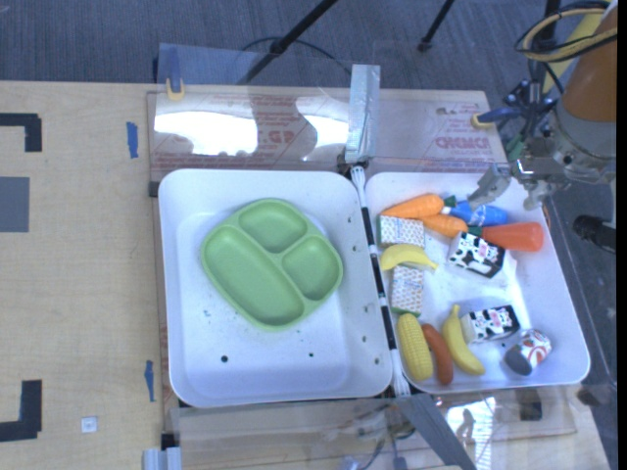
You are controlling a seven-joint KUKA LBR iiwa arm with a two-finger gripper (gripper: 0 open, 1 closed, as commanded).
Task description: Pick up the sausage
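The sausage, a short reddish-brown link, lies at the front of the right bin, wedged between a yellow corn cob and a banana. My gripper hangs over the far right part of that bin, well behind the sausage and apart from it. Its two grey fingers are spread, so it is open with nothing between them.
The right bin also holds carrots, a blue item, an orange-red vegetable, two cow-print cartons, a second banana, crackers and a small ball. A green divided plate sits in the left bin.
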